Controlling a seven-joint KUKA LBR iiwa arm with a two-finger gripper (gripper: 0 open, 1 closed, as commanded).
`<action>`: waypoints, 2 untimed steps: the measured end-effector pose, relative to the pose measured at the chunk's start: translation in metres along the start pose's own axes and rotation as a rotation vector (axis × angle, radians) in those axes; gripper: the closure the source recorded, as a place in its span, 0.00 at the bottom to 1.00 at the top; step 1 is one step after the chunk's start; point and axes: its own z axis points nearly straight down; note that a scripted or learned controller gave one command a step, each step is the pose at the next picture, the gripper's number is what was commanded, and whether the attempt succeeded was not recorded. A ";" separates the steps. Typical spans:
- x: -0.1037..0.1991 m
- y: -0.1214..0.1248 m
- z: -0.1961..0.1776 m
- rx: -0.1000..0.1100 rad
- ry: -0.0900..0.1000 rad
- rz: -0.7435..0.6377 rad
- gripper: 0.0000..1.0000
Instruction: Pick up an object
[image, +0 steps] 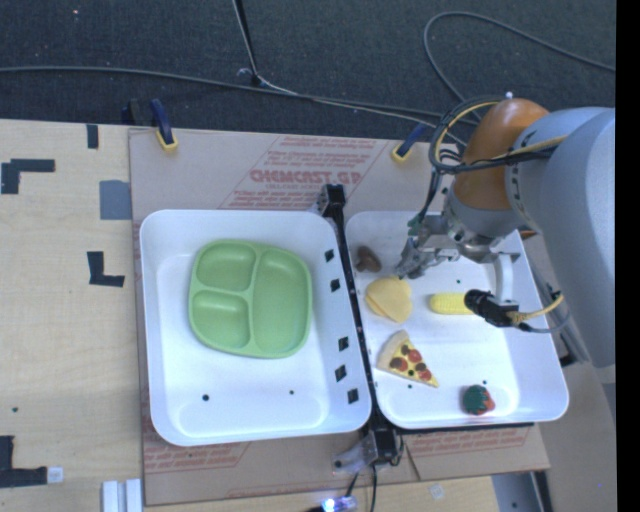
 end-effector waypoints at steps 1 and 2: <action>-0.004 0.010 -0.053 -0.007 0.002 -0.001 1.00; -0.013 0.015 -0.102 -0.008 0.001 -0.001 1.00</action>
